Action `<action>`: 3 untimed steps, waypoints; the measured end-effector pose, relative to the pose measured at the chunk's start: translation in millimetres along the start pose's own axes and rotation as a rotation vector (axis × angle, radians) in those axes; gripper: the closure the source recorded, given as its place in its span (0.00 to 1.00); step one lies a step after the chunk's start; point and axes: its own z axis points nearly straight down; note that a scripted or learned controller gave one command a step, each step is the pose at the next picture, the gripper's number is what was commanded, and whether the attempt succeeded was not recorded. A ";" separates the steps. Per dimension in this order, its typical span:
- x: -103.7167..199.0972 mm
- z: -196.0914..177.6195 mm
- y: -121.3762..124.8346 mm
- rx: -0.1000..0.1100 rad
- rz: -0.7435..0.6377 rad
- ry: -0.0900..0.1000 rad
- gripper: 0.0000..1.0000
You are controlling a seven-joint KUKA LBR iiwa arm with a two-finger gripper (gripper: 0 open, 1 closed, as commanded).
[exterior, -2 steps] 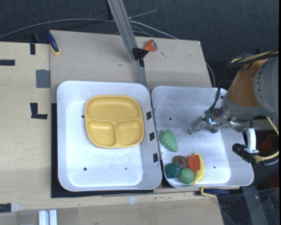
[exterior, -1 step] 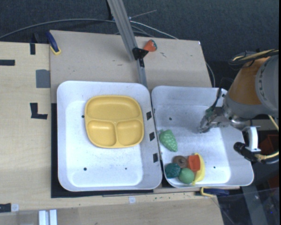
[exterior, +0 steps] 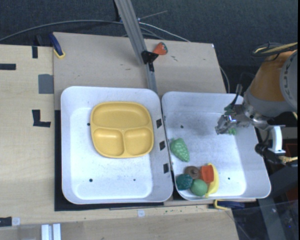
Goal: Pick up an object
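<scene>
Fingers: state cannot be told; small green piece beside them, at right bin's far edge. Remaining toys clustered at near corner.

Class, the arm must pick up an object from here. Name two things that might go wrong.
1. The end effector hangs near the right bin's far side, while the toys cluster in its near corner, so it may close on nothing.
2. The toys touch each other against the wall; a grasp there might slip or catch two.
</scene>
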 end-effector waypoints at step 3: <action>56.2 -86.5 5.9 0.005 -0.003 0.002 1.00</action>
